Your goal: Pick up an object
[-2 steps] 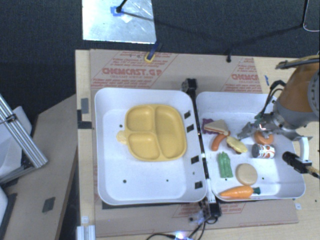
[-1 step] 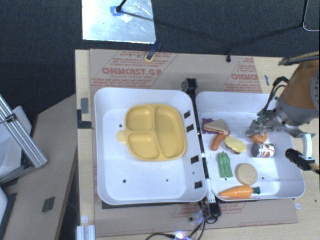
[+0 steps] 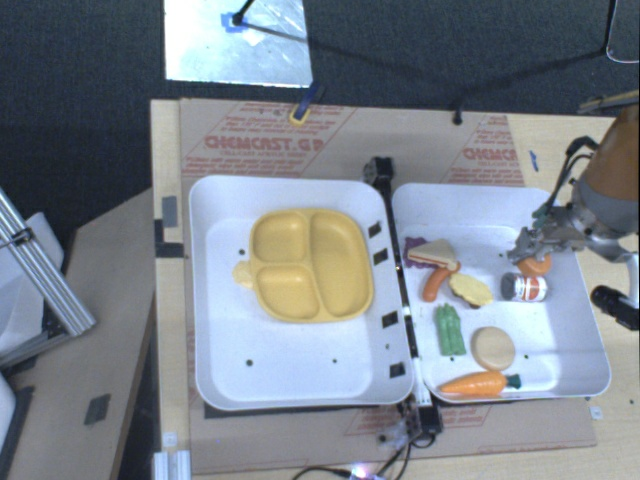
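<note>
Low over the right bin point(image 3: 560, 230), the hand point(image 3: 537, 248) sits near that bin's far right side, with the arm point(image 3: 610, 183) coming in from the right. Whether it is open or closed cannot be told; the tips merge with a small orange piece point(image 3: 538, 265) right under them, and nothing shows that the piece is gripped.

That orange piece looks like the likeliest target, since it lies directly below the hand and touching or nearly so. Just beside it, a little nearer the camera, lies a can point(image 3: 525, 288) on its side, long axis running left to right.

Further left lie a sandwich point(image 3: 432, 253), a sausage point(image 3: 434, 283) and a yellow wedge point(image 3: 470, 290); nearer the front edge are a green piece point(image 3: 449, 330), a bun point(image 3: 493, 348) and a carrot point(image 3: 478, 385), all well apart from the hand.

In the left bin point(image 3: 215, 298) sits 1 yellow tray point(image 3: 305, 265) with 3 compartments.
</note>
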Tool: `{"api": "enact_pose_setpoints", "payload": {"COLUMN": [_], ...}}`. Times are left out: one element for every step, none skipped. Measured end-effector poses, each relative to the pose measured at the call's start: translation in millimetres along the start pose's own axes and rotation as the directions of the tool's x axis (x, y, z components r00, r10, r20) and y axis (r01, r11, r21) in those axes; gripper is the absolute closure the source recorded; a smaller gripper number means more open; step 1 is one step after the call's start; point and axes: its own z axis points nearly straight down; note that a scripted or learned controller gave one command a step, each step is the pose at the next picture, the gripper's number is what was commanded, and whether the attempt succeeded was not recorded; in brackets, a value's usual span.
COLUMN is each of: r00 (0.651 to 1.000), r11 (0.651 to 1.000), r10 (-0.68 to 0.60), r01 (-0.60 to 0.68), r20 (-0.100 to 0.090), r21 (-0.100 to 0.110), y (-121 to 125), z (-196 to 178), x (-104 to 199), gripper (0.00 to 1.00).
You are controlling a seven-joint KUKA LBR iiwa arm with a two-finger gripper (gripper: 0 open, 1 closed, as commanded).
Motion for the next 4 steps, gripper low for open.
{"api": "enact_pose_setpoints", "payload": {"r00": [1.0,1.0,1.0,1.0], "r11": [1.0,1.0,1.0,1.0], "r10": [-0.002,-0.002,-0.008,-0.006], "r01": [0.002,0.002,0.008,0.006], "r20": [0.001,-0.001,-0.003,-0.002], "r21": [-0.003,0.001,0.001,0.002], "y": [4.5,5.6,35.8,57.2], "z": [-64.9,-76.6,-79.3,-71.4], "x": [1.9,1.8,59.1,101.3], "gripper": [1.0,1.0,1.0,1.0]}}
